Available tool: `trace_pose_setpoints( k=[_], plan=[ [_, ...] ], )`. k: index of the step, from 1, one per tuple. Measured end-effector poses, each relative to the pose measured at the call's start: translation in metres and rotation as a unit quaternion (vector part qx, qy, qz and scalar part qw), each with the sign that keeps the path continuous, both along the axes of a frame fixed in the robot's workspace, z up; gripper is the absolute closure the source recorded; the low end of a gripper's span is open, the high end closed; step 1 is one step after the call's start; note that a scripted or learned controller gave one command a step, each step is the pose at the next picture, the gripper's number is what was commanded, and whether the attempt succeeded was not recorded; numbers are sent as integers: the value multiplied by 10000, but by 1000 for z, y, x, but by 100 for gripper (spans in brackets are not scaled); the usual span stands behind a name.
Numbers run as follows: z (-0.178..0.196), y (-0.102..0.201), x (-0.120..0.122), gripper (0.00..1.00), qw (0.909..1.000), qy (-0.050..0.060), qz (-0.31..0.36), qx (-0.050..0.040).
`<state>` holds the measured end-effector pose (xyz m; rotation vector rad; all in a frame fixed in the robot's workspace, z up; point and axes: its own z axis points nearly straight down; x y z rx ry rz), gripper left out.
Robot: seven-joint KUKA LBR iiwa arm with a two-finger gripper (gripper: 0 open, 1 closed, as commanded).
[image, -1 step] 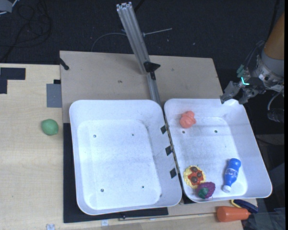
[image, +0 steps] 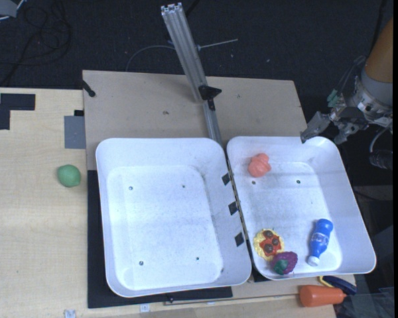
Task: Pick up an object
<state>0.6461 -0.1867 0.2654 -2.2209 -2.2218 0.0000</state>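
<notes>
The right bin (image: 345, 177) holds a pink lumpy object (image: 259, 165) near its far left corner. At its near side lie a blue bottle with a white cap (image: 320, 240), a yellow toy with red spots (image: 268, 242) and a purple toy with green leaves (image: 284, 263). My gripper (image: 328, 128) hovers at the bin's far right corner, above the rim. Its two dark fingers are spread apart with nothing between them.
The left bin (image: 119, 158) lies beside the right one. A green ball (image: 69, 175) rests on the bench to the left. An orange carrot-like toy (image: 322, 295) lies outside the right bin's near edge. A metal rail (image: 189, 52) slants behind the bins.
</notes>
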Motion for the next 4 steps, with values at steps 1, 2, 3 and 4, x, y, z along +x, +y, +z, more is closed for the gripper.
trace_pose_setpoints(
  k=[1,2,3,4],
  plan=[
    [-56,-3,8,0,10000,24,2,4],
    [-102,4,7,0,10000,20,-3,4],
    [-153,3,15,0,10000,23,3,5],
    [-140,3,16,100,10000,0,8,-2]
  ],
)
